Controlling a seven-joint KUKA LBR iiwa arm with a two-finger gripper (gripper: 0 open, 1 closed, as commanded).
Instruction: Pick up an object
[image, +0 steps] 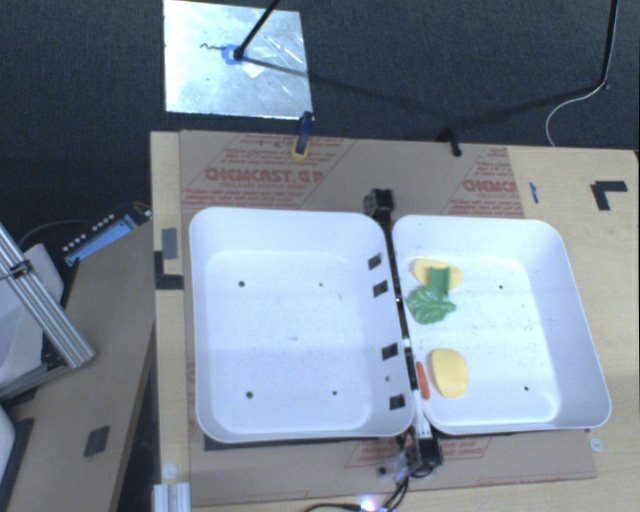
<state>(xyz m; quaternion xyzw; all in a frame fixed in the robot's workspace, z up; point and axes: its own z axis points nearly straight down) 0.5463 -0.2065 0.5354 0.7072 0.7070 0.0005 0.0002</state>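
1. Targets all lie in the right bin (575, 300), in its left half, close to the wall it shares with the left bin (290, 330). I can't tell my gripper's state from this shot, so I won't assume it's released before descending.
2. Nearest is the orange stick (422, 380). It is thin, lies tight along the shared wall, and is touching or just beside the yellow oval (449, 372). Risk: a finger lands on the rim or the black clips (380, 288) instead of the bin floor. It also sits so low that my fingers may close above it.
3. The yellow oval is my best bet, with bare floor on its right. Risk: it looks rounded and smooth, so an off-centre squeeze could pop it out. Closing toward the wall could drag the stick along.
4. Farther back is the green leaf (432, 305), which looks flat and floppy and touches the yellow piece (437, 271) behind it. Risk: the pinch gets only an edge and it slips free on the lift.
5. Farthest is the yellow piece, its front edge against the leaf. Risk: I grab both and neither holds.
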